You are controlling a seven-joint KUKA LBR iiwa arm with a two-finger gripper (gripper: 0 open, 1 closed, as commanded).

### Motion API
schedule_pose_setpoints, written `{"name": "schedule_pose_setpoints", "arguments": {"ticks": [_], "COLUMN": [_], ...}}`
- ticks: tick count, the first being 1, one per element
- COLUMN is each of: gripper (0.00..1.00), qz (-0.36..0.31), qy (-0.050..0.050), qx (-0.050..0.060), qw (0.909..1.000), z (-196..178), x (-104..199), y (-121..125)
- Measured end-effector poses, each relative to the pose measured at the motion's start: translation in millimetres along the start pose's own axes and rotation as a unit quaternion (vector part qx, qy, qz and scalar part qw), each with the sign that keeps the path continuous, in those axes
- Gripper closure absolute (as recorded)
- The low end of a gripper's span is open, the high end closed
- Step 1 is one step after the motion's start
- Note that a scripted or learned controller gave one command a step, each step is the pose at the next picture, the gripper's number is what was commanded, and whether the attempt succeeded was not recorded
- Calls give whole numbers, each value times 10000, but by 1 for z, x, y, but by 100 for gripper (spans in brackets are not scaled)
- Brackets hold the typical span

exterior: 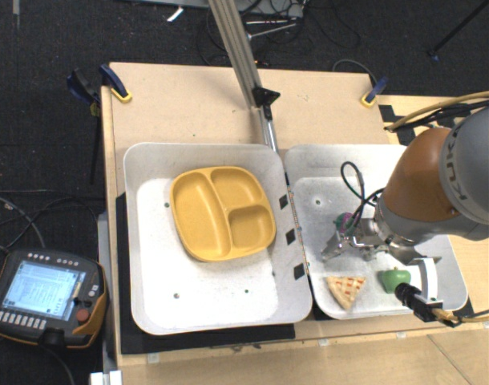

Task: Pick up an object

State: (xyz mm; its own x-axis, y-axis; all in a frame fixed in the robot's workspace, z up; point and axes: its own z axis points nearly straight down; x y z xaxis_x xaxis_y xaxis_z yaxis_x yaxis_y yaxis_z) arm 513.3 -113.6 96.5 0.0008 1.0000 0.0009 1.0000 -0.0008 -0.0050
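- A pizza-slice toy [345,289], tan crust with red criss-cross lines on top, lies flat on the floor of the right bin [309,167], near its front edge. It is a wedge: the broad crust side faces the back of the bin and the tip points toward the front rim, so its long axis runs roughly back to front.
- Just to the right of the slice sits a small green object [394,278], rounded; what it is cannot be made out. The two lie near each other but apart.
- The gripper [350,237] hangs over the middle of the right bin, behind and slightly left of the pizza slice, at the end of the grey arm [449,191] with its orange band. Its metal parts point leftward and down. Whether its fingers are spread or closed cannot be told from here, and nothing can be seen held in it. A dark cable loops from the gripper up toward the back of the bin.
- The left bin [148,295] holds one yellow divided plate [224,212] with three compartments, lying flat and turned at a slant.
- Count: two white bins side by side on the wooden worktop [188,103], one plate, one pizza slice, one green object.
- A teach pendant [44,295] with a lit screen rests on the dark floor at the left.
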Motion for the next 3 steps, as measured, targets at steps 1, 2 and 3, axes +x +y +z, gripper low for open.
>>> {"name": "schedule_pose_setpoints", "arguments": {"ticks": [1, 2, 3], "gripper": [100, 100, 100], "qz": [3, 2, -15], "qy": [-4, -14, -11], "qx": [-26, -52, -51], "qw": [10000, 10000, 10000], "z": [-13, -69, -118], "x": [0, -10, -9], "y": [1, 1, -8]}}
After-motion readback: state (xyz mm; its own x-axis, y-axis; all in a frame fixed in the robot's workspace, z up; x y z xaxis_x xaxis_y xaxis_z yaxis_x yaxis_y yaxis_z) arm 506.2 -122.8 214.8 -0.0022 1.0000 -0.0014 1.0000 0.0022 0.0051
